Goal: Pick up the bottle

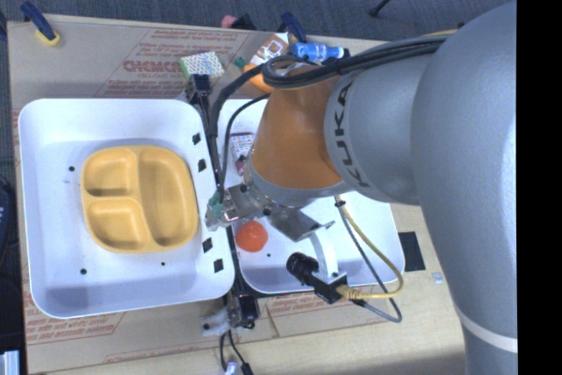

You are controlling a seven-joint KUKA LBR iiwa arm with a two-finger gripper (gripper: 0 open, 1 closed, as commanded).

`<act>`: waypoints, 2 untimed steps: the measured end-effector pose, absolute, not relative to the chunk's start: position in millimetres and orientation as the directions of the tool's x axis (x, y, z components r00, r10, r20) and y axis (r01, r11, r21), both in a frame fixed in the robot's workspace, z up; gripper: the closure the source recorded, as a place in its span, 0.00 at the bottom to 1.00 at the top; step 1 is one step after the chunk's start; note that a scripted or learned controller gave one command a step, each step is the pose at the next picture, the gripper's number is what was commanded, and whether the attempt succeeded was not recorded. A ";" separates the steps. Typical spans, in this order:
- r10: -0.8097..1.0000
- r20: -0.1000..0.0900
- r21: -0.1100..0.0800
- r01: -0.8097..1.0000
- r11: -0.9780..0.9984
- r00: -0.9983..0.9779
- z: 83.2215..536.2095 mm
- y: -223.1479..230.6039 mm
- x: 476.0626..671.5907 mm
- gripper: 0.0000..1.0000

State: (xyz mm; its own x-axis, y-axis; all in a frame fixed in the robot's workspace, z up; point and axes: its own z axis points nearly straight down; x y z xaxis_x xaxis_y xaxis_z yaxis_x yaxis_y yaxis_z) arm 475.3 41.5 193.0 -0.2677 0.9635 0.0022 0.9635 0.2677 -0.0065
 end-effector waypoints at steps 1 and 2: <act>0.937 0.000 -0.001 0.937 0.349 -0.349 299.9 35.0 476.8 1.00; 0.857 0.002 -0.005 0.857 0.515 -0.515 191.0 42.9 475.6 1.00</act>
